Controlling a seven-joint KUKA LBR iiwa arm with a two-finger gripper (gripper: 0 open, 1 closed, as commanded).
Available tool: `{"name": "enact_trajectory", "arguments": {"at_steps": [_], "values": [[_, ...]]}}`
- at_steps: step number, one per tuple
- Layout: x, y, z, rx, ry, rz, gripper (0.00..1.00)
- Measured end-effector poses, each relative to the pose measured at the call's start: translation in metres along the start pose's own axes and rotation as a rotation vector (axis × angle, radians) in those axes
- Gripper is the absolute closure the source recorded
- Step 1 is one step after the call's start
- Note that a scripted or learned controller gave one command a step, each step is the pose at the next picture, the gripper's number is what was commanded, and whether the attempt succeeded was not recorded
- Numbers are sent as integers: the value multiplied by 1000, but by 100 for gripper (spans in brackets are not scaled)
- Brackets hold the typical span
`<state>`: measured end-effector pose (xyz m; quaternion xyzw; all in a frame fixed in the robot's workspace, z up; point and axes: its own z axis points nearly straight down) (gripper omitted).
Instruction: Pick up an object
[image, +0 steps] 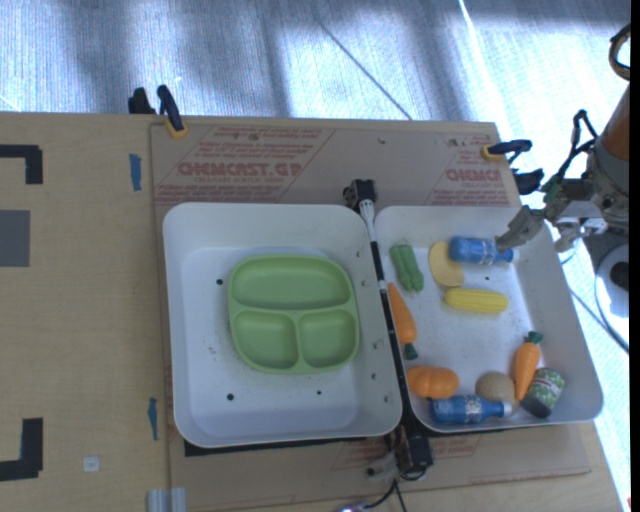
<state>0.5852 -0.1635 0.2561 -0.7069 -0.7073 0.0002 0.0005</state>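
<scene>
Blue plastic bottle lies on its side, upper right-hand bin, touching the yellow disc. Gripper is at its right end; its opening can't be told. Centre yourself over the bottle's body before closing.

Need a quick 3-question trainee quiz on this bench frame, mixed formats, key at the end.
1. True or false: the green divided plate lies in the left bin.
2. Which item is the end effector closest to? A) the blue bottle at the far end of the right bin B) the corn cob C) the green can
3. Fill in: the carrot leaning along the divider between the bins is coloured ____.

Key: 1 true; 2 A; 3 orange.
</scene>
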Motion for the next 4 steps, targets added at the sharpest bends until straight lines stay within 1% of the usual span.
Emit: {"name": "enact_trajectory", "arguments": {"at_steps": [1, 2, 3, 4], "values": [[15, -44, 164, -2, -1, 1, 0], [35, 30, 170, -5, -1, -2, 0], [33, 31, 158, -10, -4, -2, 100], [91, -7, 70, -4, 0, -2, 100]]}}
